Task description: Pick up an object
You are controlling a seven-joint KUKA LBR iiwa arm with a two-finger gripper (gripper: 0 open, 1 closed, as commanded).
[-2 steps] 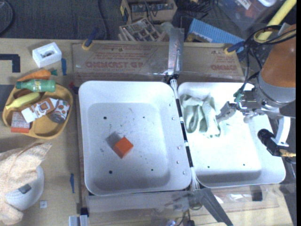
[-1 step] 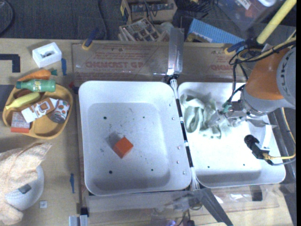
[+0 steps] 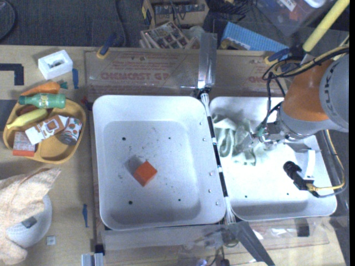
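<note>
robot lab: white bins (image 3: 105, 115), cables (image 3: 166, 4), clutter.

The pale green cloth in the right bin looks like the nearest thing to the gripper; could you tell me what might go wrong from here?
The cloth lies crumpled against the right bin wall, so a grasp may catch only a fold and slip. The gripper sits amid dangling cables that could snag.

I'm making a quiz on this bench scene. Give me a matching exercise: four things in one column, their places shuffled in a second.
Things:
1. orange block
2. pale green cloth
3. green bottle
4. gripper

Places:
A. in the yellow bowl left of the bins
B. in the left bin
C. over the right bin, beside the cloth
D. crumpled in the right bin

Pairs: 1-B, 2-D, 3-A, 4-C
</note>
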